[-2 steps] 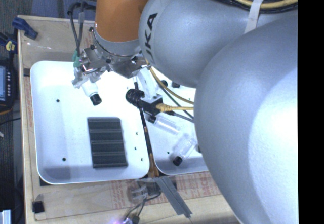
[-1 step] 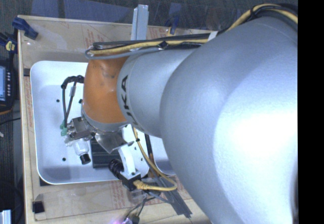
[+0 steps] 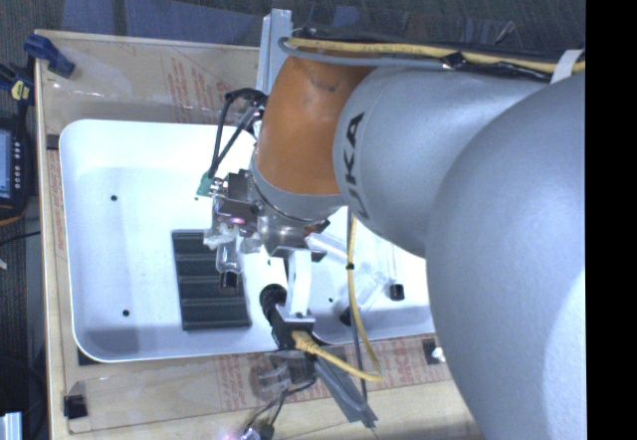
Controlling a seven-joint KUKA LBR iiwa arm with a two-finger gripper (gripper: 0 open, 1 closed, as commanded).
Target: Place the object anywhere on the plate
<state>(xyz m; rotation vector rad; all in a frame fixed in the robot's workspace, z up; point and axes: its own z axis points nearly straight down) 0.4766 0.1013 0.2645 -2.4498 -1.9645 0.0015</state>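
One dark ribbed plate [image 3: 209, 281] in left bin [image 3: 100, 229]; tool [image 3: 231, 247] hovers over plate edge (finger state: cannot tell). No object seen on plate; placement seems unfinished.

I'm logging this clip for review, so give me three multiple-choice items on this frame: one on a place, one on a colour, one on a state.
1. Where does the dark ribbed plate lie?
A. in the left white bin
B. on the floor
C. on top of the arm

2. What colour is the band above the arm's wrist?
A. blue
B. green
C. orange

3. How does the ribbed plate lie?
A. flat on the bin floor
B. stood on edge against the bin wall
C. lifted clear above the bin

Answers: 1 A, it sits inside the left bin toward its near wall. 2 C, the band is orange. 3 A, it lies flat, with the tool over its right edge.
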